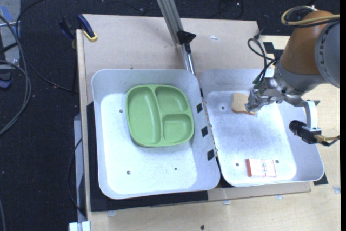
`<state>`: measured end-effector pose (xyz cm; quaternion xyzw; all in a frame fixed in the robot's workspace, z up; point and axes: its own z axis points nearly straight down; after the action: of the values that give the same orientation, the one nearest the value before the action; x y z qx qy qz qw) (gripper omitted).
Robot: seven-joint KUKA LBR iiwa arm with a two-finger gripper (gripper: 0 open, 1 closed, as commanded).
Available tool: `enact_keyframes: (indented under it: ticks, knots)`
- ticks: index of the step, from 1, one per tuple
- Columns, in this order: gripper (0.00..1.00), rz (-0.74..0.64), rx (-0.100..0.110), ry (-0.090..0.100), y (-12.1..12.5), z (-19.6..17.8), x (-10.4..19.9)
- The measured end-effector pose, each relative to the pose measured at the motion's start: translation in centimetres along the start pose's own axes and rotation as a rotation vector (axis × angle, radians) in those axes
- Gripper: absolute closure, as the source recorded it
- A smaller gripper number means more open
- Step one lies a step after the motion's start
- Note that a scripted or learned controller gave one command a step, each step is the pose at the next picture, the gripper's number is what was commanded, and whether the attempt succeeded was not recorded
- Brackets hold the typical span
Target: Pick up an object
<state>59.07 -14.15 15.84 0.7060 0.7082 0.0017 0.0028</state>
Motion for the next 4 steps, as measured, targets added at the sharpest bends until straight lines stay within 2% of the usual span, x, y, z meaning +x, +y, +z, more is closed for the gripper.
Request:
enact_keyframes:
  ticks: [2,3,4]
  knots:
    - [1.0,0.0,-0.001,-0.001,-0.1,-11.2,-0.1]
    - [1.0,-0.003,0.008,0.003,-1.0,-10.0,4.6]
    - [1.0,-0.004,0.007,0.003,-1.0,-8.6,9.3]
